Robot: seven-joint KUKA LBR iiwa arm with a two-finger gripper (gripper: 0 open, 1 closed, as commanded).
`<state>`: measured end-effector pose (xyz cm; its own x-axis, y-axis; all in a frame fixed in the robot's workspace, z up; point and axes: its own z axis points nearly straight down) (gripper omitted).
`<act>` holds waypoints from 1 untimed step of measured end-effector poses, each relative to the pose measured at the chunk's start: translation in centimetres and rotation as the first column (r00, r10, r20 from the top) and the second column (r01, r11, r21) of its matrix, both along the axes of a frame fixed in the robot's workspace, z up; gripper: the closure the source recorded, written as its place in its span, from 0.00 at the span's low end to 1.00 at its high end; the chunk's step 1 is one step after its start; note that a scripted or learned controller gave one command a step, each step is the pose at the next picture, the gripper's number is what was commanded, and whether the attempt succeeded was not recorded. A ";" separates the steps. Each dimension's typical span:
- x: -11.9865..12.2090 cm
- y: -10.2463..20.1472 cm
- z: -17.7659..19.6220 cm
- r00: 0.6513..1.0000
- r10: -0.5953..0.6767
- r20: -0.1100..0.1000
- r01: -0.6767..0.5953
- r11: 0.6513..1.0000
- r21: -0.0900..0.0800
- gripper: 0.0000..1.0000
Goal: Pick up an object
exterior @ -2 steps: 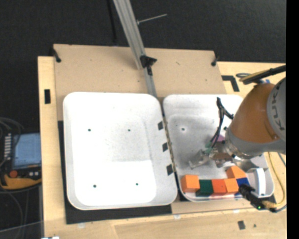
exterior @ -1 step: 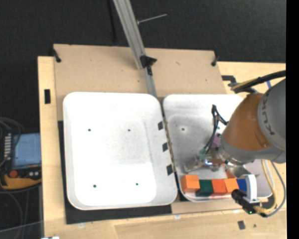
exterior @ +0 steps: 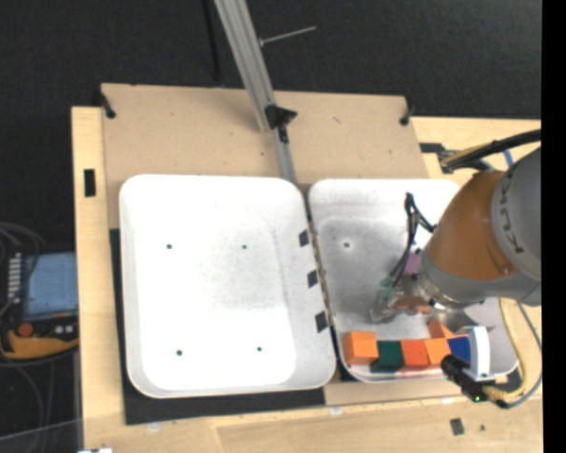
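The claw (exterior: 396, 302) is hanging low in the right bin (exterior: 358, 215), its state impossible to tell, near the blocks (exterior: 401, 352) lying along the bin's front edge; no writing is legible.

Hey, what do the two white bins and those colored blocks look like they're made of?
The white bins look like molded plastic, matte: rounded corners, thin raised rims, faint speckling. The colored blocks at the right bin's near edge, like the orange block and green block, look like painted wood or solid plastic: flat, saturated faces, crisp edges. Which one is unclear.
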<state>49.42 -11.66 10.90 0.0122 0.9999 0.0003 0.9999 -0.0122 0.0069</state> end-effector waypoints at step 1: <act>-0.4 -0.5 4.6 1.000 0.003 -0.001 -0.003 1.000 -0.002 1.00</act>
<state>49.01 -12.16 15.46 0.0088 1.0000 -0.0013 0.9999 -0.0088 0.0061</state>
